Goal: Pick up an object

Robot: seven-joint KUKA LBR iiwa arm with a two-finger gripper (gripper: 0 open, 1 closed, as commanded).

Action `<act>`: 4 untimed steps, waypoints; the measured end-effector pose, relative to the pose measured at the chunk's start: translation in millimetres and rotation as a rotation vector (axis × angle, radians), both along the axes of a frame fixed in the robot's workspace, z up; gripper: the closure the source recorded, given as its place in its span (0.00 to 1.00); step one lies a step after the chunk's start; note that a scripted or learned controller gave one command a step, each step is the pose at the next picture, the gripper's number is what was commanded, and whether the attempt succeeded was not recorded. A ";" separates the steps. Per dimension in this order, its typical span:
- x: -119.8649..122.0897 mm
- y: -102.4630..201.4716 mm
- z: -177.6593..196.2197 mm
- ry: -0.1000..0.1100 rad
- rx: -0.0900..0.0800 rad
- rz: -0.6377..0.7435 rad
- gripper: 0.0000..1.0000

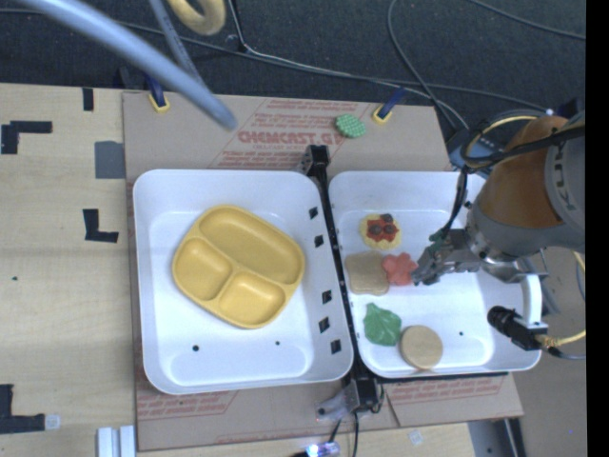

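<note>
The end effector [430,267] is sitting low in the right bin [476,350] right beside the pink piece [400,268], probably lining up a grab, though honestly I can't tell its state.

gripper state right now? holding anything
gripper: low in the right bin, by the pink piece; open or shut cannot be told, no hold visible.

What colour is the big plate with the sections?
Yellow. The divided plate shows best in the camera view, in the left bin.
</note>
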State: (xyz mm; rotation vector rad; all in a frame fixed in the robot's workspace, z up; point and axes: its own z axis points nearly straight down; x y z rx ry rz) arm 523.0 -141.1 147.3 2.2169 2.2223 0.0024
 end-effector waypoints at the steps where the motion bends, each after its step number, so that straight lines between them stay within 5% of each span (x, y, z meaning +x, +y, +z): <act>1: 2.6 -7.0 45.0 -0.001 -0.001 -0.002 1.00; 2: 3.7 -7.1 85.1 -0.001 -0.001 -0.001 1.00; 4: 28.3 92.1 79.7 0.006 0.001 0.003 1.00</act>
